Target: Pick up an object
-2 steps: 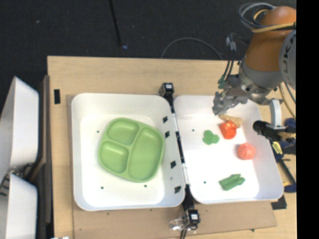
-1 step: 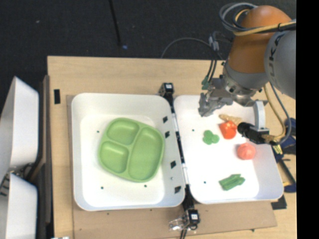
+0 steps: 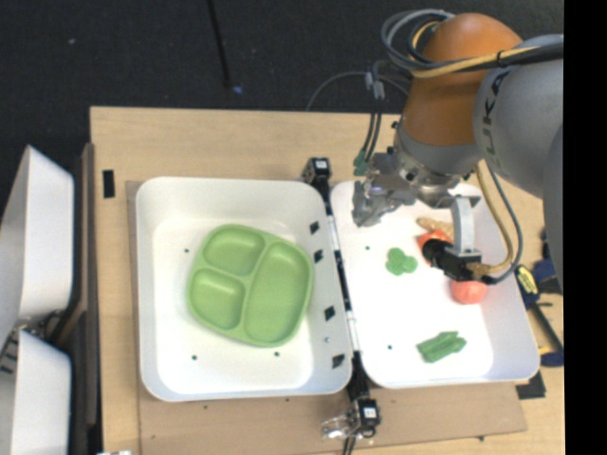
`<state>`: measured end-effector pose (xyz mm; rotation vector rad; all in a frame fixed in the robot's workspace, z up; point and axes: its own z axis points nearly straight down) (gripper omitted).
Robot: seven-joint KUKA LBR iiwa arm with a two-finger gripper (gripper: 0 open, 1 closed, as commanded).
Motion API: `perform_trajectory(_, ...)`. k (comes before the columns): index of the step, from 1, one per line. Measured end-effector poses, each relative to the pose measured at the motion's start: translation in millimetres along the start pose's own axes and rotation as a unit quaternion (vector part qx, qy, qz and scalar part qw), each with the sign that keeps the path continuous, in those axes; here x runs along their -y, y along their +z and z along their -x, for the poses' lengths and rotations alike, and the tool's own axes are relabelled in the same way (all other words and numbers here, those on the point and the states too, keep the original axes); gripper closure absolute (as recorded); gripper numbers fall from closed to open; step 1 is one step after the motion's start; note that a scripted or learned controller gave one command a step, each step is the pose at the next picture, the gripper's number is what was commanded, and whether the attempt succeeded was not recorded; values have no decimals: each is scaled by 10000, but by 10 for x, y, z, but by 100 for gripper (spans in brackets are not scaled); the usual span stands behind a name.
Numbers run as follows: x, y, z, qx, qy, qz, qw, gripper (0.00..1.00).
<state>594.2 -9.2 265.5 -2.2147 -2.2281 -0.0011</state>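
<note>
Overhead view: gripper [image 3: 372, 207] hangs over the right bin's [image 3: 493, 363] far left corner; its grasp cannot be told. Green pieces [image 3: 401, 262] [image 3: 441, 346] and a red-orange toy [image 3: 465, 287] lie there. Left bin [image 3: 161, 368] holds a green divided plate [image 3: 251, 283].

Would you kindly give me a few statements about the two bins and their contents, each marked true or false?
1. The green divided plate lies in the left bin. True.
2. The plate has two compartments. False: it has three.
3. The end effector hangs over the right bin. True.
4. The red-orange item lies in the left bin. False: it lies in the right bin, near the far right side.
5. The long green piece lies on the plate. False: it lies on the right bin's floor.
</note>
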Motion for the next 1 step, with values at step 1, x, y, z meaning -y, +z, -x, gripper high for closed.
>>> perform_trajectory(1,188,150,-474,3,3,-6,10000,100)
